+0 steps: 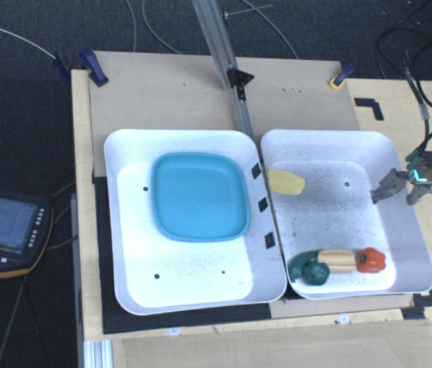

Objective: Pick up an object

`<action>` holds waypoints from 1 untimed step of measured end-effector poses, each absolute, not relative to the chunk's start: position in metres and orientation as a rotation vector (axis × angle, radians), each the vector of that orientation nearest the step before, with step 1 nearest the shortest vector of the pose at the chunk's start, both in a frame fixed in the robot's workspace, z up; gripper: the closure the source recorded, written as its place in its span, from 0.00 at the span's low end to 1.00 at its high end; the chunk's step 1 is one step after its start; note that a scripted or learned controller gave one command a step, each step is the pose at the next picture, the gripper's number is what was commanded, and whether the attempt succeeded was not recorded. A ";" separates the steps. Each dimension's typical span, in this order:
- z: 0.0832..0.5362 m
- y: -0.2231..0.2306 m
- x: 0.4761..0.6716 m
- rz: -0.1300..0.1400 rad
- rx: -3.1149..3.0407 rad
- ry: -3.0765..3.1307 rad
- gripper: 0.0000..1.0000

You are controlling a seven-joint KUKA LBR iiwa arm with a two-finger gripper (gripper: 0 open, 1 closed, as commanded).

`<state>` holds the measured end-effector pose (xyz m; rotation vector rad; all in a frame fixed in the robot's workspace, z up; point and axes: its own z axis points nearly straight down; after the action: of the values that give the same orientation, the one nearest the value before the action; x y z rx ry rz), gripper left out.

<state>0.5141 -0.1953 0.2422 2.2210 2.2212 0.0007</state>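
4 candidates: yellow piece, green lump, tan roll, red ball, all in the right bin.
Gripper: at the bin's right rim, fingers spread, holding nothing.
Handling: probably light, smooth toys.
Grip: the yellow piece lies alone; pinch across its narrow width.

Count: two shallow white bins; one blue square plate; one yellow piece; one green lump; one tan stick; one red round item.

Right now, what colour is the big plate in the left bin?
The plate is light blue, seen in the camera view inside the left white bin.
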 end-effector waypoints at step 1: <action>0.242 -0.195 0.514 0.001 2.221 2.221 0.00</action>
<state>0.5141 -0.1953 0.2421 2.2211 2.2213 0.0005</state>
